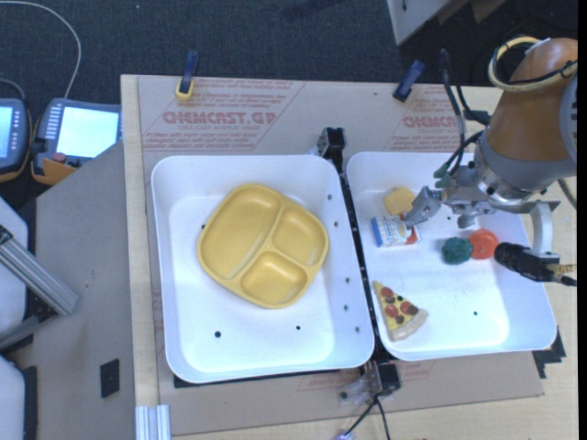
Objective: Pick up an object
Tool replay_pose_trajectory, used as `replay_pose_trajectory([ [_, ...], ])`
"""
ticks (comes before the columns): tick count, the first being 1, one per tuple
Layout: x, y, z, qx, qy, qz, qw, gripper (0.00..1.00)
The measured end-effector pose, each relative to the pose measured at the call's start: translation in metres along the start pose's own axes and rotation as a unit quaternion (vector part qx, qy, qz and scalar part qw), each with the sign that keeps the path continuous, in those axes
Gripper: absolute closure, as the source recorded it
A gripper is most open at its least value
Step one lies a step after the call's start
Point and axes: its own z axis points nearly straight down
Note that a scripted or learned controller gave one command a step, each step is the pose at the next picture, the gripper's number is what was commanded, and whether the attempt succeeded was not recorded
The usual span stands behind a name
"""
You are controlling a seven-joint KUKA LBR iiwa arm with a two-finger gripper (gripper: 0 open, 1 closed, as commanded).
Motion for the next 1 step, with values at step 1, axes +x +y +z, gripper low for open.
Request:
replay_pose_trajectory([
  [1, 0.0001, 0.0030, -0.0068, -0.007, -0.001, -0.001, 1.0000, 0.00],
])
